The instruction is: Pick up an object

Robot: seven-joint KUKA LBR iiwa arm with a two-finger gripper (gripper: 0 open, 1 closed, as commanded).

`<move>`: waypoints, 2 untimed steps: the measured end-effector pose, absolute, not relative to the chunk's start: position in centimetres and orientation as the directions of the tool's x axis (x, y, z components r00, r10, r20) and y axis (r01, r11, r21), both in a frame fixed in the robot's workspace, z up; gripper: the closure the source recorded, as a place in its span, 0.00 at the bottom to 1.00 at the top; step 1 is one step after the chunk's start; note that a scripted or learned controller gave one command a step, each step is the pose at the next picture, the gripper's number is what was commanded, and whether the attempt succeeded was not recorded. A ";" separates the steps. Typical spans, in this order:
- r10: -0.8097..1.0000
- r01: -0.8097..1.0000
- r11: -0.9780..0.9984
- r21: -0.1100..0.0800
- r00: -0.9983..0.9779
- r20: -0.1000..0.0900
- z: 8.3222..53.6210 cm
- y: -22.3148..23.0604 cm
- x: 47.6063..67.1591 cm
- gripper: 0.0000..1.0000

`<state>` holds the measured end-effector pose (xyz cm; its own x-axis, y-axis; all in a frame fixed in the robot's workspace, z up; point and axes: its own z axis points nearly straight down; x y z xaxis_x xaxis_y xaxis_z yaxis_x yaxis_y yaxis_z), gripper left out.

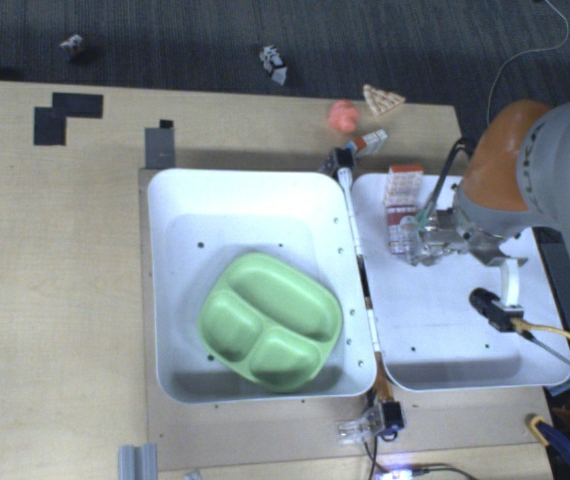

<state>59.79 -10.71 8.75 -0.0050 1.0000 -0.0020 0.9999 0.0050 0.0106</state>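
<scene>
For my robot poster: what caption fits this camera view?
Robot gripper reaches toward a red-and-white box in the right bin.

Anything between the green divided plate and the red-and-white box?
In the camera view, bare floor of the left bin, the two bins' adjoining rims, then bare right bin floor separate the green plate from the box.

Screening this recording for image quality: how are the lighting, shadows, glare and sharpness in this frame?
Camera view: even, soft overhead light; the green plate shows mild sheen, no harsh glare; faint shadows along the left bin inner walls and the right bin near edge; the end effector beside the red-and-white box looks slightly soft, its details hard to resolve; floor objects at the top are small and blurry.
</scene>
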 end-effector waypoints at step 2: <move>1.000 1.000 0.004 0.004 -0.004 -0.001 17.2 -15.4 61.2 0.00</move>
